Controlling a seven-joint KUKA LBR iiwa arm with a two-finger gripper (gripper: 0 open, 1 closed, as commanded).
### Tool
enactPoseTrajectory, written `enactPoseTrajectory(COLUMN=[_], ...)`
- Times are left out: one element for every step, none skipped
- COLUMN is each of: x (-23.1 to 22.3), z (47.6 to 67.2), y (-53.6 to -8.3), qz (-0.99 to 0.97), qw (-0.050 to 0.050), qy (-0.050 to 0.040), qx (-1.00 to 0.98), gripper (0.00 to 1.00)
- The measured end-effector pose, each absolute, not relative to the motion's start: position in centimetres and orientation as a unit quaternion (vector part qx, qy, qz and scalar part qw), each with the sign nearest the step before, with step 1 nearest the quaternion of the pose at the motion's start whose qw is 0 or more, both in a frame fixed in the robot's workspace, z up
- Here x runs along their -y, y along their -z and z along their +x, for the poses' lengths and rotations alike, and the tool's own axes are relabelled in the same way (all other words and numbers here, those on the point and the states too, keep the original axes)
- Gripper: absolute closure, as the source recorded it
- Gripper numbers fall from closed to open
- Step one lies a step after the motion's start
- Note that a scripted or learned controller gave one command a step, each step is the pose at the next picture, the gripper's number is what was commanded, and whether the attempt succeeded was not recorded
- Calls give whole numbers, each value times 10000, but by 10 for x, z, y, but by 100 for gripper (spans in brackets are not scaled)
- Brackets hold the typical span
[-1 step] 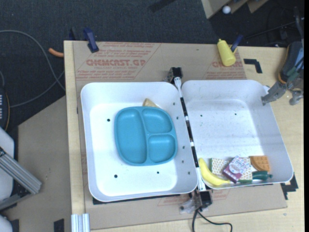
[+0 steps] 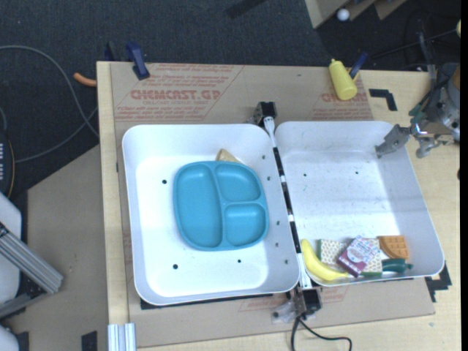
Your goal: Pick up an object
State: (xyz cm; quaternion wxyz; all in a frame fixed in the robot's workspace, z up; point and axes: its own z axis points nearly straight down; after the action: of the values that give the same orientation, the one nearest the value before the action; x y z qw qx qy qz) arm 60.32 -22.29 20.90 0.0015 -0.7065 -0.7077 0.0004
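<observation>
Two white bins (image 2: 146, 196) sit on the bench. Left holds a blue divided plate (image 2: 219, 205); right, a banana (image 2: 319, 265). The gripper (image 2: 406, 142) hangs apart, empty.

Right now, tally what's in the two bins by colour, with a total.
Blue: 1, divided plate in the left bin
Tan: 1, piece peeking out behind the plate
Yellow: 1, banana in the right bin
Orange: 1, waffle-like piece
Pink and white: 1, packet
Speckled pale: 1, piece
Green: 1, thin item
Total: 7
</observation>
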Motion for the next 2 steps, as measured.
enactPoseTrajectory(x=[215,215], z=[644,646], y=[-140,-153], qz=[-7066,-7060], qw=[6,-28], qy=[-2,3], qx=[7076,7082], gripper=[0,100])
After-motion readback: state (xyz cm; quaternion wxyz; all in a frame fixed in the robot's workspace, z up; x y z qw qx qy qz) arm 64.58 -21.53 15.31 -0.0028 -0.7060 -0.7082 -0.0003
